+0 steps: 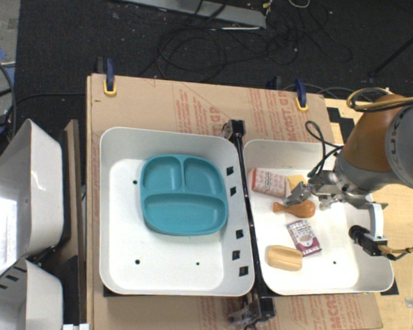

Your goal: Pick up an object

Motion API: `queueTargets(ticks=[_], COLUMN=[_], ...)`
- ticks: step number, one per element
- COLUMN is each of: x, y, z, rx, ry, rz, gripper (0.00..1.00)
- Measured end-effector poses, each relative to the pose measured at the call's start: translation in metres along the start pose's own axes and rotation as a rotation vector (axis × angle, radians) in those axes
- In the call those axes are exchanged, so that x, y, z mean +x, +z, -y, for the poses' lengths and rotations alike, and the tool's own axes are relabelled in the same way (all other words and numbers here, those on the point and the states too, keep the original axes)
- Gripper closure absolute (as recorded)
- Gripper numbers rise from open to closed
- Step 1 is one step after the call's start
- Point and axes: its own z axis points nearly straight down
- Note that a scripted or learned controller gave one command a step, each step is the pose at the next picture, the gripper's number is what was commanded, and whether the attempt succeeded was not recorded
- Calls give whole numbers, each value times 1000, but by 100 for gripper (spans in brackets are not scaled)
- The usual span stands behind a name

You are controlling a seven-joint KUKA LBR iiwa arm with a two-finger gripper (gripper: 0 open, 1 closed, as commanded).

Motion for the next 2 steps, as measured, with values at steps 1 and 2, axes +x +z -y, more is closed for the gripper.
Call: queueTargets(ticks=[1, 2], x=[1, -1], y=[6, -6], z=[-2, -4], rx=[-6, -14], ry=[-2, 0], rz=[-1, 3], gripper=[0, 100])
